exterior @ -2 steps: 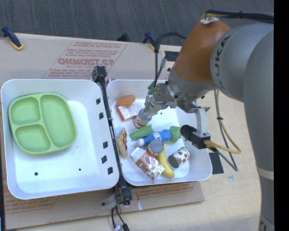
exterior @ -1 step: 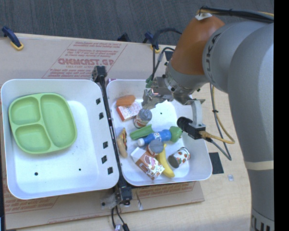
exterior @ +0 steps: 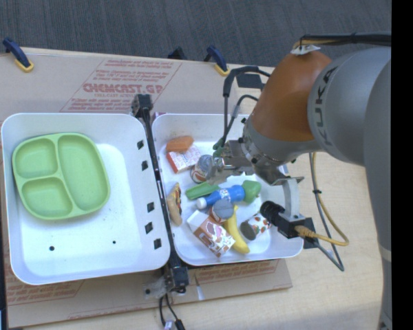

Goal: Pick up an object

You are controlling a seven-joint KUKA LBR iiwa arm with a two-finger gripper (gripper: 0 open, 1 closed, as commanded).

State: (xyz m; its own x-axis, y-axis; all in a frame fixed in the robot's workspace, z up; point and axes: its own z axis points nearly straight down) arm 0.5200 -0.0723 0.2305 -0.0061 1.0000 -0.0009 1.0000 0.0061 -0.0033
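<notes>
— Cardboard covers the worktop (exterior: 34, 88) under both bins. What lies left of the right bin (exterior: 275, 249)?

— A green divided plate (exterior: 60, 176) in the left bin (exterior: 89, 253).

— And inside?

— Cluttered toys: a blue bottle (exterior: 224, 197) near its middle, a green pepper (exterior: 220, 186) just above it. The pincer (exterior: 217, 160) hangs over them; I cannot tell its spread.

— Advice?

— I'd descend straight onto one exposed item, avoiding neighbours.

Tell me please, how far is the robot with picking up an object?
Done: the arm has reached over the right bin, and the gripper sits low among the cluttered toys, near the green pepper. In hand: nothing visibly lifted; I cannot tell the grasp. Left: securing and raising one object. The left bin holds a green tray.
</notes>
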